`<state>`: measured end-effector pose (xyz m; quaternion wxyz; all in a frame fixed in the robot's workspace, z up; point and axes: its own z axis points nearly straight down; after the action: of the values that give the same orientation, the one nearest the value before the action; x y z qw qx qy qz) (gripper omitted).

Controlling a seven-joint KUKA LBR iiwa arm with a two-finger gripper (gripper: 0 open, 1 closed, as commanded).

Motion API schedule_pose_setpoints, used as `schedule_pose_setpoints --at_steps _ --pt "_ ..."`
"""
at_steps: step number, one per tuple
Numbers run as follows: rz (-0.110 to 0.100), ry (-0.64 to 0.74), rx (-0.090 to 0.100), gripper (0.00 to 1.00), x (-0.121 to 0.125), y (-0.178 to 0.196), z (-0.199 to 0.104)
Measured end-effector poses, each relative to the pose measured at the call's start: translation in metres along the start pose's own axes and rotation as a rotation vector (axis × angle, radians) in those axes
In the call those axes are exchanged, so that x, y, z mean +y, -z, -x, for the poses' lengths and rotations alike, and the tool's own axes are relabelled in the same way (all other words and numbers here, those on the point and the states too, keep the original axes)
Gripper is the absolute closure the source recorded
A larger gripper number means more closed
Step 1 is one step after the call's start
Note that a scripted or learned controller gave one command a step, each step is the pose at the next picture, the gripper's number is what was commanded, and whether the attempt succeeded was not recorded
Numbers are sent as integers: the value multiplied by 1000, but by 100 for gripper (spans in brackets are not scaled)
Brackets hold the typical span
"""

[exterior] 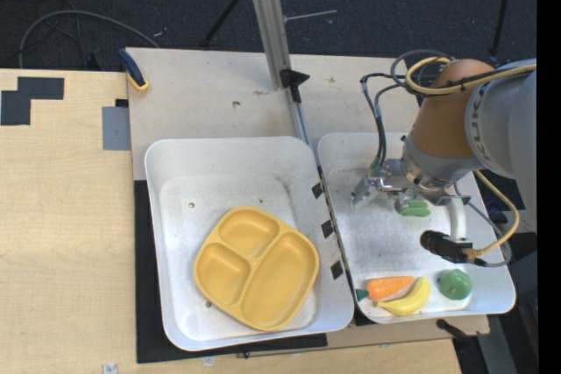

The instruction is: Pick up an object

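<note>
Left bin (pixel 156 164): shallow and white, in the lower middle of the frame. It holds one yellow divided plate (pixel 256 267) with three compartments, lying flat toward the bin's lower right part.

Right bin (pixel 372 245): shallow and white, set just beside the left bin in the lower right of the frame. It holds four small things.

Lower edge of the right bin: an orange carrot (pixel 390 285) lies on its side with a yellow banana (pixel 408 299) touching it from below. A dark green round fruit (pixel 454 283) sits just to the right of them.

Upper part of the right bin: a pale green piece (pixel 413 208) lies on the bin floor, well apart from the other three and directly beside the gripper.

Worktop (pixel 202 96): pale and bare behind the bins, with an aluminium post (pixel 266 22) rising from it at the upper middle.

Arm (pixel 451 123): enters from the right edge and bends down over the upper part of the right bin, its orange band facing the camera.

Gripper (pixel 379 187): low over the right bin's upper left area, pointing toward the left of the frame.

Grip state: cannot be told from this angle, nor whether the pale green piece is touched.
</note>
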<state>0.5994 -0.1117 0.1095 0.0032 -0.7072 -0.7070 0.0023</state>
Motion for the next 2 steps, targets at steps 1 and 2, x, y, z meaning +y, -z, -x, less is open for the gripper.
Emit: schedule_pose_setpoints --at_steps 1,2 --pt "2 -4 0 100 0 12 1" --pt "11 1 -2 100 9 71 3"
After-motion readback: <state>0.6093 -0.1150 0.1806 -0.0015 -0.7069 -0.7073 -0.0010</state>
